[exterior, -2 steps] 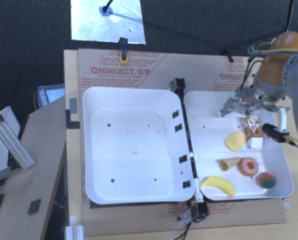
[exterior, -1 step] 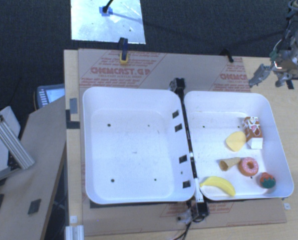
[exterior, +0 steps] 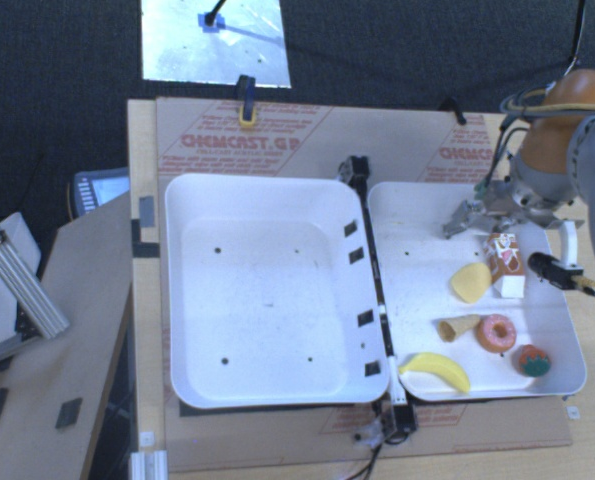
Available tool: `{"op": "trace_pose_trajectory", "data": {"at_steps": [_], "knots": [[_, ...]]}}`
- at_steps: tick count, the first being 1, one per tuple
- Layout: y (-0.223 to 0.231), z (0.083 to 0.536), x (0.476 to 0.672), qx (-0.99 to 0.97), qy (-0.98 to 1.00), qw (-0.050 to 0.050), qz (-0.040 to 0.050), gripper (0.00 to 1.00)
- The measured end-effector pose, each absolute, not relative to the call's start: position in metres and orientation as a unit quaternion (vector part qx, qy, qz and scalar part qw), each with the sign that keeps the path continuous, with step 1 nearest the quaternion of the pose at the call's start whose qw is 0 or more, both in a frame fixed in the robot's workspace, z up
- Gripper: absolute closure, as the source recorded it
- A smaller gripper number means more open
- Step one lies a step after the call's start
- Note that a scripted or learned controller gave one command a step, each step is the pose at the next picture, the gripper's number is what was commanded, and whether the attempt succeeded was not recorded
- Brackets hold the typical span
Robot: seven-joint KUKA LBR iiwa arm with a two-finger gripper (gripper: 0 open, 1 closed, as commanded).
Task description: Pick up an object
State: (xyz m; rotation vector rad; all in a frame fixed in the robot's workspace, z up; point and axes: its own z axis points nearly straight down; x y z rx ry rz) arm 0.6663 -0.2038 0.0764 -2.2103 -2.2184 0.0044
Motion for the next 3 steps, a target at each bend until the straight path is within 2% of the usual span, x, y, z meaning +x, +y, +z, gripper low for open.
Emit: {"op": "trace_pose_trajectory", "data": {"at_steps": [1,2,3], "knots": [[-0.206,0.085,0.669,-0.705,-0.709,-0.001,-0.0003,0.0],[-0.206,0.097,0.671,-0.705,-0.71,-0.003,-0.0013,1.0],[-0.206,0.097,0.67,-0.704,-0.71,-0.003,-0.0011,0.0]]}}
